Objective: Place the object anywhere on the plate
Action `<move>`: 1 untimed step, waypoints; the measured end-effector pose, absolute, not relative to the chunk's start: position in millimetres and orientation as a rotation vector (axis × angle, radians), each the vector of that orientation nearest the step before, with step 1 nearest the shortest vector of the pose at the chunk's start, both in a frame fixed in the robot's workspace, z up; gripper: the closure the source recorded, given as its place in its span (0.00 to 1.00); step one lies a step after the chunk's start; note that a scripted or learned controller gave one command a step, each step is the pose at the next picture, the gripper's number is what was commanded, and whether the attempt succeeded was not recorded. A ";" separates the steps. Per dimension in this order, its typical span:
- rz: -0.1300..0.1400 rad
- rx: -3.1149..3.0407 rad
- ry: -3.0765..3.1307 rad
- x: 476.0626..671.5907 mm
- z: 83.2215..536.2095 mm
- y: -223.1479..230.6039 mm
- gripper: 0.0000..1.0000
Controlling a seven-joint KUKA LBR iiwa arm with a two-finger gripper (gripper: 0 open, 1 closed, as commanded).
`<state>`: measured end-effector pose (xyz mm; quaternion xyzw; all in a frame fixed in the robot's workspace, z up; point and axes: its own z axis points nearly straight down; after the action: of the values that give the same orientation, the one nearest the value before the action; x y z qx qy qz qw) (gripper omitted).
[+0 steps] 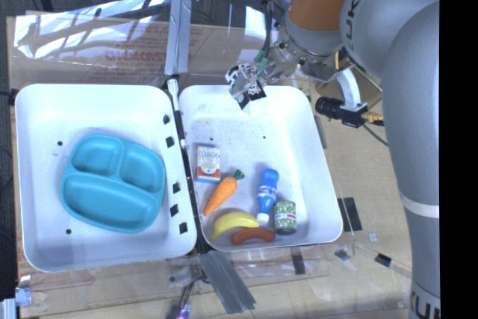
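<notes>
A blue divided plate (112,181) lies in the left bin (45,108). In the right bin (299,123) lie a small carton (208,163), a carrot (222,193), a blue and white bottle (266,195), a green can (284,217), a banana (234,222) and a brown sausage (252,237). My gripper (245,86) hangs over the far rim of the right bin, well above and apart from these objects. I see nothing between its fingers.
A grey divider strip (177,33) runs between the bins at the back. Clear plastic sheeting (97,22) covers the bench behind the left bin. The arm's grey body (418,86) fills the right side.
</notes>
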<state>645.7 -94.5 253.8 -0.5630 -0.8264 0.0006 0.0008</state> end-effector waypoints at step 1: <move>0.003 -1.566 -2.719 583.7 190.8 -69.3 1.00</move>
<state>583.7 -69.3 190.8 -0.4990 -0.8666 0.0011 0.0018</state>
